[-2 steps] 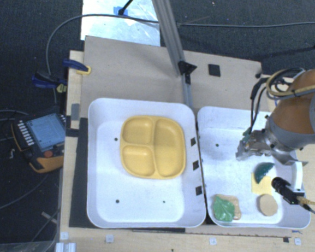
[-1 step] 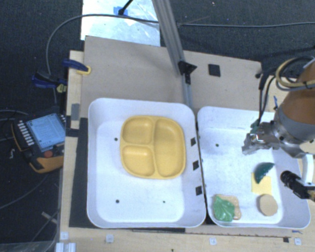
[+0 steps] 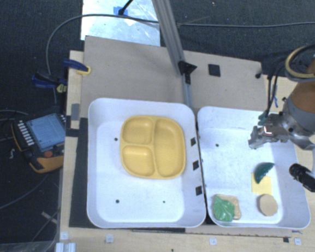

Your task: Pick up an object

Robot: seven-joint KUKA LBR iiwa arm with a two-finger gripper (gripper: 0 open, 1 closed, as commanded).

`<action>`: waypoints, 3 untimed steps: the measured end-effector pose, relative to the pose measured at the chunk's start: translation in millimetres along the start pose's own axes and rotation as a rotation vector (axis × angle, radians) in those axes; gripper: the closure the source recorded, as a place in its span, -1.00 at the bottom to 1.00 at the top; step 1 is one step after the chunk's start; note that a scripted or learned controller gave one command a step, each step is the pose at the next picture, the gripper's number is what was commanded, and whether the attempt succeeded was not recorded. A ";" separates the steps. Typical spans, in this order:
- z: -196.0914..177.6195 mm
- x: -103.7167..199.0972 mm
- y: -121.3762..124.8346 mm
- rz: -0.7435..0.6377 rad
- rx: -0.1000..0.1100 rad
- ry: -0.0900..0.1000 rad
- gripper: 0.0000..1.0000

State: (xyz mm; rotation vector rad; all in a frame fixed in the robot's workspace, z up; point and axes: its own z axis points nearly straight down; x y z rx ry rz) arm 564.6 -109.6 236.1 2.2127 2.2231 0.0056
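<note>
In the right bin lie a teal wedge-shaped piece resting on a pale yellow flat square, a round tan disc, and a green leafy item on a tan slice at the bin's front edge. My gripper hangs over the bin's back right part, above and behind the teal piece and apart from it. Nothing shows between its fingers.
The left bin holds a yellow three-compartment plate. A metal pole slants over the bench behind the bins. A blue-screened handheld device and cables lie on the floor at left. A black part juts in at right.
</note>
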 end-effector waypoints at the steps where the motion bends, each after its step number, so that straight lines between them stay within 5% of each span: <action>1: 0.8 64.1 -4.7 -0.007 0.005 0.003 1.00; 3: 6.7 176.3 -8.7 -0.006 0.006 0.003 1.00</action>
